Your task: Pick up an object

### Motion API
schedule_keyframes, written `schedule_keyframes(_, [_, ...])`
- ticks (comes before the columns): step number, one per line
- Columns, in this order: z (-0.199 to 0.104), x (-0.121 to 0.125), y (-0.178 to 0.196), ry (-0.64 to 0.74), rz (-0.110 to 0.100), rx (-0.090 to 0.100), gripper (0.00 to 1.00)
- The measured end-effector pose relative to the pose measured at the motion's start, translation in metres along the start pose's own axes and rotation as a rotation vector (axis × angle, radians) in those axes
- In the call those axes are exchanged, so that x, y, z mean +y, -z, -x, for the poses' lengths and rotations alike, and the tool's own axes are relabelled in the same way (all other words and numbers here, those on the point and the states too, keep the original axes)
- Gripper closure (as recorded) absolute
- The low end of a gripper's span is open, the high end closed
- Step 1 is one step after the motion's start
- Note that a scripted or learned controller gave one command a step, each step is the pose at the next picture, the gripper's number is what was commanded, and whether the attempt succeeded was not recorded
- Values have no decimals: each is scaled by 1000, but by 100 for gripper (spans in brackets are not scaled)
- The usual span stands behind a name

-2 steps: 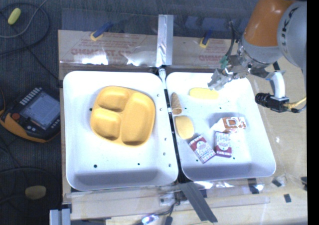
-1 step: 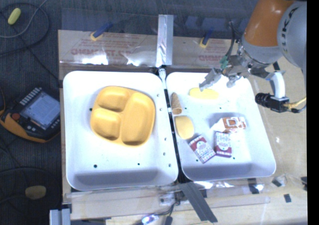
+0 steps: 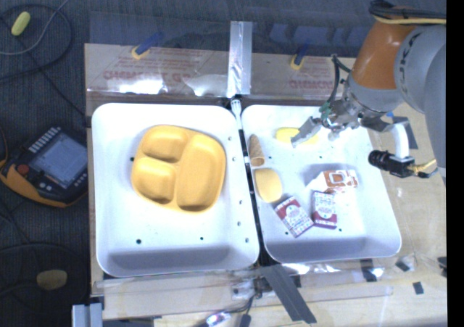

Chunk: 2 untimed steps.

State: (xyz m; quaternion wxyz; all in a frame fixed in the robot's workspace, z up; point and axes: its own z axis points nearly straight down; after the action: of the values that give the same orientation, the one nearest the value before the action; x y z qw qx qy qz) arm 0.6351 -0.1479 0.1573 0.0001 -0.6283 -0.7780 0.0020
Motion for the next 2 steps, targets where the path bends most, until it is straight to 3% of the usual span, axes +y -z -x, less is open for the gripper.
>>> schedule_keyframes(1, [45,-67,-66,-53,6,2,0])
schedule_keyframes(2, [34,-110,-67,-55,17,-4,0])
